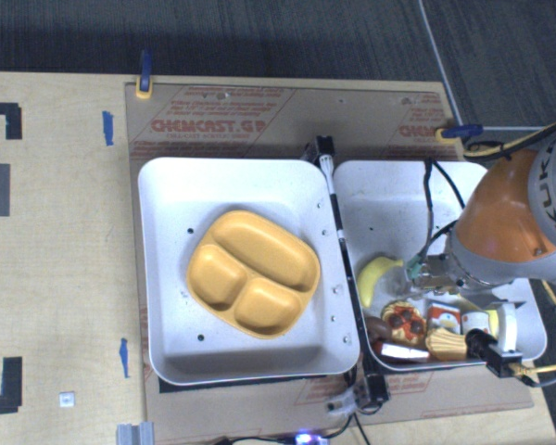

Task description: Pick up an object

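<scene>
My gripper (433,284) hangs low over the middle of the right bin (389,193), under the orange band of the arm (505,216). Just to its left lies a yellow banana-like piece (377,277). Along the bin's front edge below it sit a pizza-slice toy (403,323), a red and white item (443,320), a tan ridged piece (448,345) and a white cylinder (502,326). The gripper's body hides whatever lies directly beneath it.
In the left bin (167,193) lies a yellow three-compartment plate (252,272), upside down. A black ridge (334,221) divides the two bins. A dark cable (435,202) hangs from the arm over the back of the right bin.
</scene>
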Controlling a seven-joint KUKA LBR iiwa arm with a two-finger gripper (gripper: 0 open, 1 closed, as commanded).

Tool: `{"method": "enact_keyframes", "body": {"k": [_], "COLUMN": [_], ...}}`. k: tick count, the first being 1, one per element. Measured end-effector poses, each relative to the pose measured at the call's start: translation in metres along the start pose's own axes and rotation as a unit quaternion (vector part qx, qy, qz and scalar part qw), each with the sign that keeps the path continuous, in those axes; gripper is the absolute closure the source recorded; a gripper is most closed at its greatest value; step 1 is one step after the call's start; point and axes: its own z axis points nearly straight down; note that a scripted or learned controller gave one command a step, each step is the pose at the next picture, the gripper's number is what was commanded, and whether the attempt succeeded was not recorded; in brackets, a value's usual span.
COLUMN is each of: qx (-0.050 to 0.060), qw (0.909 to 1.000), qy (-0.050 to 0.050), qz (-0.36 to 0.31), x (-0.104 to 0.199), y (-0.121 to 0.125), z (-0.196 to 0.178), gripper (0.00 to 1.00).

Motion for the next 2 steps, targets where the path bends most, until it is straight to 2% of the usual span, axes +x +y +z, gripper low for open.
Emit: {"method": "enact_keyframes", "body": {"k": [1, 2], "qx": [0.000, -0.002], "qw": [1.0000, 1.0000], "qy": [0.000, 0.000], "qz": [0.000, 0.000], "x": [0.000, 0.000], "y": [0.000, 0.001], "z": [0.000, -0.010], "gripper": [0.00, 1.00]}}
